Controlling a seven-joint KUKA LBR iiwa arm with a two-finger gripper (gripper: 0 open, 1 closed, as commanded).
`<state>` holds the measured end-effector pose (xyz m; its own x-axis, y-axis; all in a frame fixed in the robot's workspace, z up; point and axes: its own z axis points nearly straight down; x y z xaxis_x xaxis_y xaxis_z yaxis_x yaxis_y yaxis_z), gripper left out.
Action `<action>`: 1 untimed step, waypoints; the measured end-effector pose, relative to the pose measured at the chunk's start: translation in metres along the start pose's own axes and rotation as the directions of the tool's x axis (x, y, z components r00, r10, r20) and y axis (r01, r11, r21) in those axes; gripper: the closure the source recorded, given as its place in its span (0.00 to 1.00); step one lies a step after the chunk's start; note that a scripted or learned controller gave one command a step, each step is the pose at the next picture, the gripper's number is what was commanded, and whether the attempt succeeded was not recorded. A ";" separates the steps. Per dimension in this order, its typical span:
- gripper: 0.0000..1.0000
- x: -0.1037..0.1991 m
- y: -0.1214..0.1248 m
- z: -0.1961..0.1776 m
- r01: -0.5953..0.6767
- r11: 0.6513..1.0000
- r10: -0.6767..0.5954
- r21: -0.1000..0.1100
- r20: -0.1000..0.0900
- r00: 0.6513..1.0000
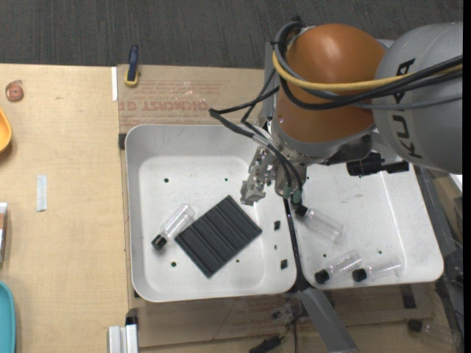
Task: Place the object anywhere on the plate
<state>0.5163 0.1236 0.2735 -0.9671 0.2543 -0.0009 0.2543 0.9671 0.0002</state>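
At the far left edge of the desk [66,138] an orange thing [4,132] and, nearer, a blue thing [4,318] are cut off by the frame, with a small pale strip [41,193] lying between them. A blue clip [132,65] sits at the far edge, just beyond the left bin [140,197].

In the left bin a clear tube with a black cap [171,226] lies near the left wall, its capped end pointing to the near left. Just to its right, touching or almost touching, lies the dark ribbed plate [219,236], turned like a diamond.

Above the plate's far right corner hangs the hand [257,186], at the wall between the two bins; whether it is spread or pressed together cannot be told, and nothing can be seen between its parts. Black cables [239,120] loop around the orange band [331,79] of the arm above it.

In the right bin [412,197] a clear tube [318,222] lies just right of the hand, and two more capped tubes [337,266] [377,271] lie close together along the near wall.
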 end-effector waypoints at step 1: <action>1.00 0.030 -0.033 -0.034 0.272 0.962 -0.272 -0.001 0.001 0.962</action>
<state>0.4790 0.0995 0.3074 -0.9998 -0.0185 -0.0024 -0.0185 0.9998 0.0006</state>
